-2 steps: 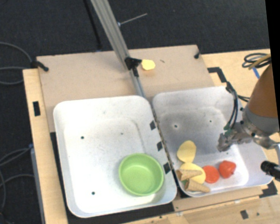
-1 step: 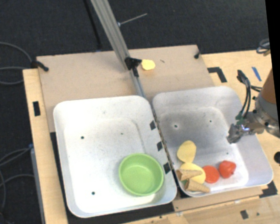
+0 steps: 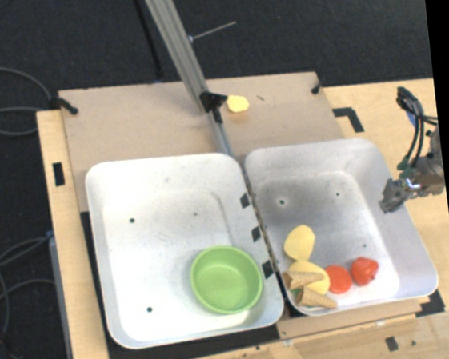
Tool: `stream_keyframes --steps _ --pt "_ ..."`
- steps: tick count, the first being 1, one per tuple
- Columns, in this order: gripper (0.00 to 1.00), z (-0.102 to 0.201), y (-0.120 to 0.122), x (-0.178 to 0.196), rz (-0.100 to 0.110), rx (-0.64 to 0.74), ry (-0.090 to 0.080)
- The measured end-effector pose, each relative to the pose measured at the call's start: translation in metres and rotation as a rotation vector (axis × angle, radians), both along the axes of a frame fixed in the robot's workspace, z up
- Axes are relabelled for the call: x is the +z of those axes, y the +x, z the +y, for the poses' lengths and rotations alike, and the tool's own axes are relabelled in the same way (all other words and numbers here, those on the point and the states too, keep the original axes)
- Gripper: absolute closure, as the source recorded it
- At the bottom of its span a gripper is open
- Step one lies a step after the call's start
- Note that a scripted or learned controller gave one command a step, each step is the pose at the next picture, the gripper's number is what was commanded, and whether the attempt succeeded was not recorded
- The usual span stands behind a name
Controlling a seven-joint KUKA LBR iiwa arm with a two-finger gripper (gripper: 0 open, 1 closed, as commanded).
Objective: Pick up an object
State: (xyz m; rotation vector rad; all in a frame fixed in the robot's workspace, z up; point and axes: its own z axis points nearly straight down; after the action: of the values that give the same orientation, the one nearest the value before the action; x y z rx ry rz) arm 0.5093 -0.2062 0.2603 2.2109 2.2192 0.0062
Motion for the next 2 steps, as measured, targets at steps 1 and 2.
stream_keyframes --steps 1,2 --pt "1.00 0.000 0.001 0.001 0.006 0.001 0.003" --pt "1.00 0.059 0.012 0.005 0.007 0.005 0.005"
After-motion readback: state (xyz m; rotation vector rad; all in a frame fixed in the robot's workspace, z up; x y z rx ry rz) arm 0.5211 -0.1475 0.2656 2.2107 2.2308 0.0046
